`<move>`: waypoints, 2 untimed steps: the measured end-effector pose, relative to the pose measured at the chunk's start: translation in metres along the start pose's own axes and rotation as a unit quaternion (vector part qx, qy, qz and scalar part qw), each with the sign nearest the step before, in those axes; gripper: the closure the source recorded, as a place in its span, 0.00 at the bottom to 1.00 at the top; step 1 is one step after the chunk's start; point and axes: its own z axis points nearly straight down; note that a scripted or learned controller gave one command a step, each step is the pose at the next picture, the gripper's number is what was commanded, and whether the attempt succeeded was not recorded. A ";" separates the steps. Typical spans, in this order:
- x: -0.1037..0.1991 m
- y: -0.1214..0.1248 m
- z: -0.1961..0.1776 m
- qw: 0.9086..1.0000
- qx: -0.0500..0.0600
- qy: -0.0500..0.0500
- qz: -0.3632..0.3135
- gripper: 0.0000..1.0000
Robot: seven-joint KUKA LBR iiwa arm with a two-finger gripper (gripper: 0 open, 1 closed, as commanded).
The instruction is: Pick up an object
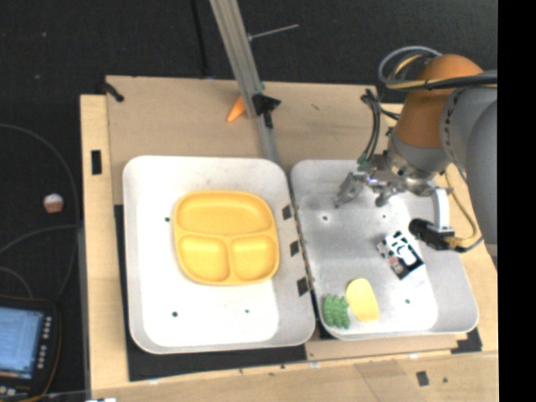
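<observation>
1. While the gripper hangs over the far end of the right bin, its fingers are spread apart with nothing between them.
2. To grasp well, it should probably travel toward the bin's near edge and descend straight over one item.
3. The yellow block, rounded and smooth, lies by that near edge, touching a green toy.

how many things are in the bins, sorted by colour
yellow: 2, the divided tray in the left bin and the small yellow piece in the right bin
green: 1, the green item
black and white: 1, the small object
total: 4
</observation>
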 end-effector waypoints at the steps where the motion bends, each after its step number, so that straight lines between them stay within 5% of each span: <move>1: -0.001 0.000 0.032 1.000 -0.001 0.000 0.001 0.00; 2: -0.002 0.001 0.018 1.000 -0.004 -0.001 0.001 1.00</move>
